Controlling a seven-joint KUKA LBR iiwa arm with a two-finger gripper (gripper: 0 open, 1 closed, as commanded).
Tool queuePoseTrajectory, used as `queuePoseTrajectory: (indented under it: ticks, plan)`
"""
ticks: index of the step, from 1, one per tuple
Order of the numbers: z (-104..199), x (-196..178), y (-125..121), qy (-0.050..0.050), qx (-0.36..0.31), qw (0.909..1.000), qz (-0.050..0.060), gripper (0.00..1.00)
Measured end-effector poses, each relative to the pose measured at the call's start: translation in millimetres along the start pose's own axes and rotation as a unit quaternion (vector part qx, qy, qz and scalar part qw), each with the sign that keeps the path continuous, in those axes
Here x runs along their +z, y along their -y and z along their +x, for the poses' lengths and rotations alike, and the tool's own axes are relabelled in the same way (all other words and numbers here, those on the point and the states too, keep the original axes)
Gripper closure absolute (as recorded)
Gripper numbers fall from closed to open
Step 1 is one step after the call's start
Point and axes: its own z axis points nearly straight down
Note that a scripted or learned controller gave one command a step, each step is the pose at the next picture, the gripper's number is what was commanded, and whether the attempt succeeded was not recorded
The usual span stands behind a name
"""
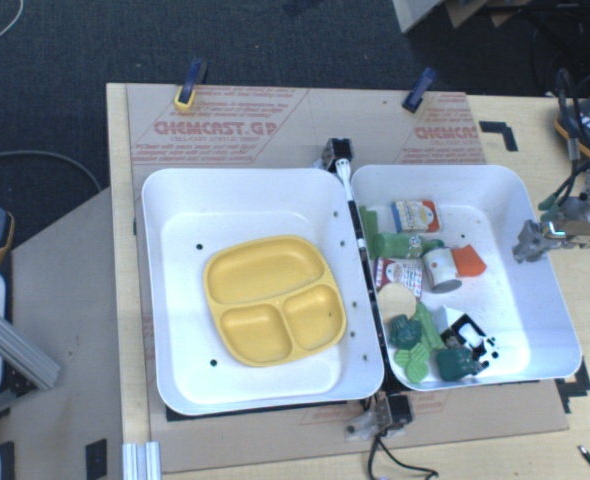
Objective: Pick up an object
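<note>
two white bins (165, 268), one yellow tray (273, 298), one can (439, 268)

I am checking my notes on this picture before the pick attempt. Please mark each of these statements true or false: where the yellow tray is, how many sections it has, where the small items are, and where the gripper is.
1. The yellow tray lies in the left bin. True.
2. The yellow tray has two sections. False: it has three, one large and two smaller.
3. The small items, such as the grey can and the orange block, lie in the right bin. True.
4. The gripper hangs over the left bin. False: it is at the right edge of the right bin.
5. The gripper holds the grey can. False: the can lies in the bin, apart from the gripper.
</note>
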Motion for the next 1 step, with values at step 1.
queuePoseTrajectory:
  ticks: [1]
  plan:
    - [41.2, 9.5, -27.8, -0.001, -0.002, 1.0000, 0.000, 1.00]
